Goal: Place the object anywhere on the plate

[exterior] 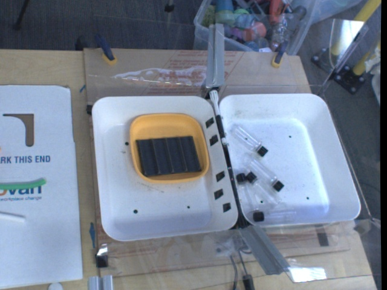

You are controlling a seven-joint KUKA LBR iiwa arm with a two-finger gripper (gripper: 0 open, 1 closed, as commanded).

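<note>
A yellow, rounded-square plate (140, 127) lies in the left white bin (115, 207), a little behind its middle. A dark grey ribbed slab (169, 156) lies flat on the plate and covers most of its floor, tilted slightly clockwise. Nothing else touches the slab.
The right white bin (314, 132) holds several clear plastic tubes with black caps (249, 141), clustered at its left half. Black clips line the divider (219, 162) between the bins. A clear crate of coloured toys (254, 11) stands behind the bench. A white printed sheet (36, 180) lies at the left.
</note>
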